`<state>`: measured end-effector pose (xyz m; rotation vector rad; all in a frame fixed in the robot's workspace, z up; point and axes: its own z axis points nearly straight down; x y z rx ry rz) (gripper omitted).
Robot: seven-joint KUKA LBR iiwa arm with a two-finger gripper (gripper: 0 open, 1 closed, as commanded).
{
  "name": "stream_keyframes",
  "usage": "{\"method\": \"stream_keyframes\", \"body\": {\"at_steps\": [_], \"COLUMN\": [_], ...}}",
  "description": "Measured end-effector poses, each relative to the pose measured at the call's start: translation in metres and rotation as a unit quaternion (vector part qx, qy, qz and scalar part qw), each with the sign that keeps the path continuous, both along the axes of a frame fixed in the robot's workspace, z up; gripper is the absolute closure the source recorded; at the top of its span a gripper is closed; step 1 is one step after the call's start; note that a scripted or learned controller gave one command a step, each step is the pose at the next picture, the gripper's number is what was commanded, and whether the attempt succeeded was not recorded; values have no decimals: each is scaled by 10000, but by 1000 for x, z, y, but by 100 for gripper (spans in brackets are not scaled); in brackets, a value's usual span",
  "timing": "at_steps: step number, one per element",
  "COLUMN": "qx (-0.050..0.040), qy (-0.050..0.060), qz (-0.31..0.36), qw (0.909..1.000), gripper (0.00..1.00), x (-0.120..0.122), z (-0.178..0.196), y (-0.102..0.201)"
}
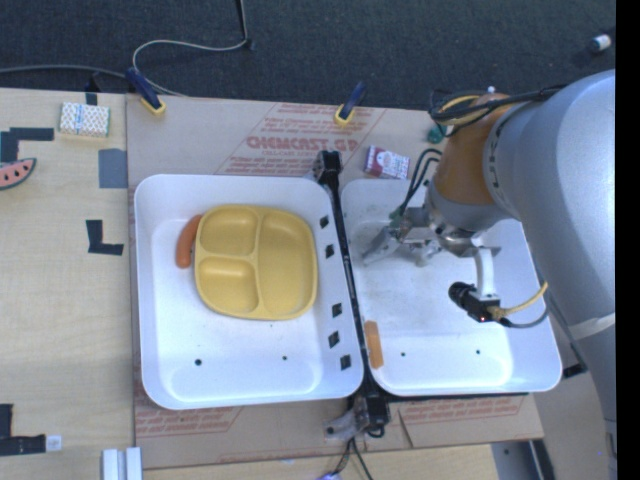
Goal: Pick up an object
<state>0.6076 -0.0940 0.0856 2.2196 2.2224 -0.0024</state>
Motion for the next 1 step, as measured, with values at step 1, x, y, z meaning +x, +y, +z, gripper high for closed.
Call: {"method": "stream_keyframes", "body": {"at_steps": [1], "qx": [-11], "qy": [-16], "qz": [7], "qw": [10000], "gripper": [100], "x": [1], "z": [10], "y": [0]}}
